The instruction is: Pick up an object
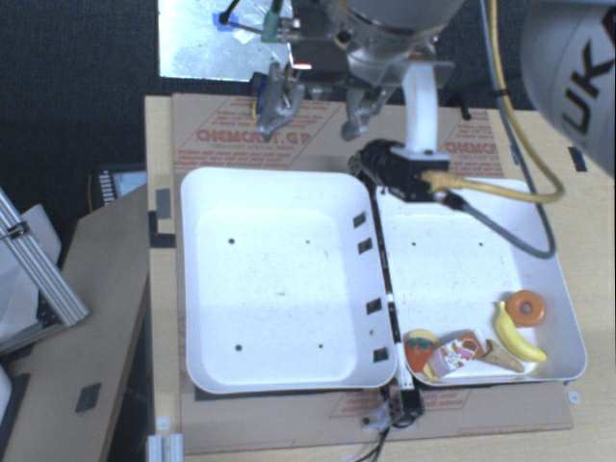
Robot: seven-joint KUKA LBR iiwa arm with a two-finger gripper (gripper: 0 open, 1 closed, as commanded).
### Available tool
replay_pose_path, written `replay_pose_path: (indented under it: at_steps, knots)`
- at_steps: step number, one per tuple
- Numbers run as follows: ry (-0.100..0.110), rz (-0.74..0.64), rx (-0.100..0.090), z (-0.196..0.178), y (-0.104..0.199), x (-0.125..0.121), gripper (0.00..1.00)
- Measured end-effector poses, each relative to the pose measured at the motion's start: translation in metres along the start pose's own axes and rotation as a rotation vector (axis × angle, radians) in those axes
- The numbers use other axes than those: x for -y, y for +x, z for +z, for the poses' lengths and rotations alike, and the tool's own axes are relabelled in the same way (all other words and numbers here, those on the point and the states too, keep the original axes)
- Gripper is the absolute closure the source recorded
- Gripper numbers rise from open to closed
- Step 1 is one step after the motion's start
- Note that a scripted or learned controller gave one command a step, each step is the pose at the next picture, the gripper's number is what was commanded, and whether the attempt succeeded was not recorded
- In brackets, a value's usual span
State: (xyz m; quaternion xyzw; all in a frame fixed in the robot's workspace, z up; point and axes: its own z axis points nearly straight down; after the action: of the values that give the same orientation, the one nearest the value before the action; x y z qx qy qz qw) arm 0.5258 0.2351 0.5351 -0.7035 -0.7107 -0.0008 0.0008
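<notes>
Gripper (316, 112) hangs open and empty past the bins' far edge; I'd drop it over the banana (516, 336), near-right corner, right bin (472, 258).

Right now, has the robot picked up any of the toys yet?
Not yet. Nothing looks done: the banana, the orange ring and the small packet all lie in the near corner of the right bin. The tool hangs above the far edge of the bins with open fingers and nothing between them. Left to do: reach down to the toys, grab one and lift it.
</notes>
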Motion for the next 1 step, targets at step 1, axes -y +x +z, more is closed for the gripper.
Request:
replay_pose_path:
  at_steps: [1]
  knots:
    - [-0.004,0.004,0.000,-0.0115,-0.0031,-0.0024,1.00]
